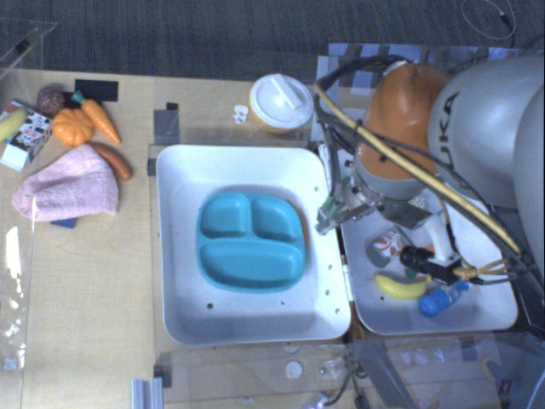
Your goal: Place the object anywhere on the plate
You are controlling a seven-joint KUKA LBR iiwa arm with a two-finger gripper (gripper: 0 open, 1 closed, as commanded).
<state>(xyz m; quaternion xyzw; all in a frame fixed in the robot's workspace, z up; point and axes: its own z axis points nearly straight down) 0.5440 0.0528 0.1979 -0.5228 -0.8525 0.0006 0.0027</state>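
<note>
Glossy blue three-compartment plate (pixel 252 239), curved smooth yellow banana (pixel 400 287), metal pincer (pixel 328 217)

Brightness: even, soft overhead light; nothing around me is dim.
Glare: my grey arm (pixel 498 126) washes pale; white streaks on the clear panel (pixel 15 254) at left.
Shadows: faint, soft ring around the blue plate (pixel 251 239) in the left bin (pixel 183 228).
Sharpness: mildly blurred and grainy throughout; small items on the worktop (pixel 85 313) lack crisp edges.
</note>
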